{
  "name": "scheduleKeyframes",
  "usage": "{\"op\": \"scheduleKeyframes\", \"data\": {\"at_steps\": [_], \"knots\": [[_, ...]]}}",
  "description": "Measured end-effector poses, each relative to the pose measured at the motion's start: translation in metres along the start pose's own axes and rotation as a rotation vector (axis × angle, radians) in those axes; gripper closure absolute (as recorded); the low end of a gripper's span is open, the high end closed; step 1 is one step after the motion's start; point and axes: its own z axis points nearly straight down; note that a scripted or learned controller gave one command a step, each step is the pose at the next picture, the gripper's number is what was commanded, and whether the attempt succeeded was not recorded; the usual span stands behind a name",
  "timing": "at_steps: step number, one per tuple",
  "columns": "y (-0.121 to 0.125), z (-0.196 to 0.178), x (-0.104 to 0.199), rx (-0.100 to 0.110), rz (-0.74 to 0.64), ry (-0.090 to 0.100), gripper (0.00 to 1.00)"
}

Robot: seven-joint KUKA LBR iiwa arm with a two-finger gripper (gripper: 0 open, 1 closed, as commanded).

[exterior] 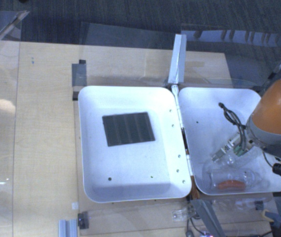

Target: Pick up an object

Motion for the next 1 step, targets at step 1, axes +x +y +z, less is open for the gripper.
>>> {"op": "scheduleKeyframes", "data": {"at_steps": [1], "knots": [[0.0035, -0.0112, 0.0008, -0.004, -0.003, 0.001, 1.0]]}}
